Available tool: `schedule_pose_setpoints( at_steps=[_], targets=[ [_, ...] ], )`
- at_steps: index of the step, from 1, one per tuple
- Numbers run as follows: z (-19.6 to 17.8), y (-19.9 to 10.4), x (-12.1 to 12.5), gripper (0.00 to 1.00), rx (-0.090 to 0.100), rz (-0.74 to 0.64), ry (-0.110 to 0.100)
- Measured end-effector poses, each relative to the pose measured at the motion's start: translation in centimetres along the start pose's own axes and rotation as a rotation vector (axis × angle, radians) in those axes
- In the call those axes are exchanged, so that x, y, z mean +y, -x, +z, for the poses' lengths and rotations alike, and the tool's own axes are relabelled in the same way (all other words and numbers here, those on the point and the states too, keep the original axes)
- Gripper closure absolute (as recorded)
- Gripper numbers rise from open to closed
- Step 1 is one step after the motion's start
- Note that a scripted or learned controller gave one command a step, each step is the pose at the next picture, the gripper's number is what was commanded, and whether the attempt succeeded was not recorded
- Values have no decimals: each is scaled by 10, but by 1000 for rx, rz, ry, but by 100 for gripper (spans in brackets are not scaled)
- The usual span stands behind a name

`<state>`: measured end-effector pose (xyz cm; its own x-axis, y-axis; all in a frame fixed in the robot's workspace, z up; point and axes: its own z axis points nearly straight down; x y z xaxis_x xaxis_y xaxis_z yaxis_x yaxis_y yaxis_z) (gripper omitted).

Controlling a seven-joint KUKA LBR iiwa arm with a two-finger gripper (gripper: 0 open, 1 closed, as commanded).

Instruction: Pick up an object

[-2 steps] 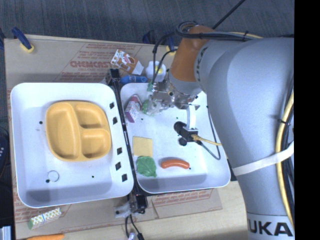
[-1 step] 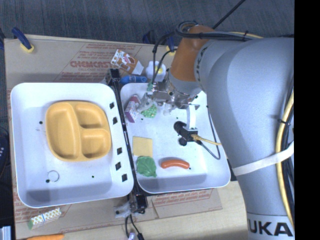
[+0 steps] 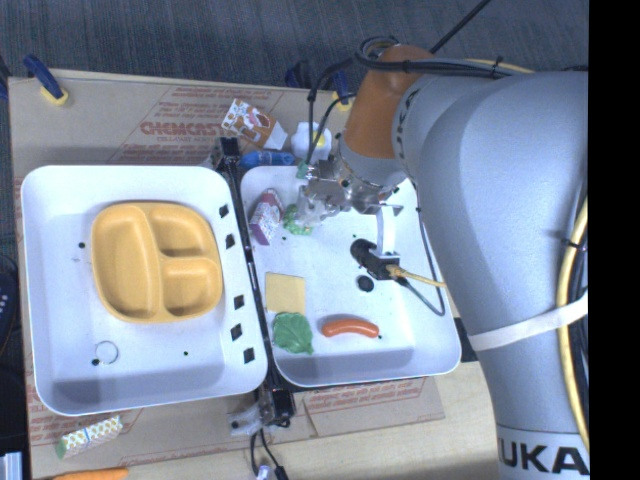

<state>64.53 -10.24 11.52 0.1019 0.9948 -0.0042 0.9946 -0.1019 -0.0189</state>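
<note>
My gripper (image 3: 312,206) reaches down into the far left part of the right bin (image 3: 430,353). It hangs just above a small green piece (image 3: 296,224) and right of a maroon packet (image 3: 265,217). Nothing can be seen held in it. Nearer the front of this bin lie a yellow cheese slice (image 3: 285,291), a green leafy piece (image 3: 292,332) and an orange-red sausage (image 3: 349,327).
The left bin (image 3: 45,268) holds a yellow divided plate (image 3: 157,260). Behind the bins, on the cardboard, are a printed snack packet (image 3: 246,120), a blue item (image 3: 265,158) and a white item (image 3: 304,136). A wrapped sweet (image 3: 90,434) lies at the front left.
</note>
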Motion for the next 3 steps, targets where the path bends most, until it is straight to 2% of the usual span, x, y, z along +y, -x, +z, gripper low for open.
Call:
schedule_pose_setpoints(
  at_steps=[1, 2, 3],
  targets=[
    [-89, 7, 4, 100, 4, -15, 18],
    [24, 2, -27, 100, 2, -360, 15],
    [24, 2, -27, 0, 2, -359, 15]
  ],
)
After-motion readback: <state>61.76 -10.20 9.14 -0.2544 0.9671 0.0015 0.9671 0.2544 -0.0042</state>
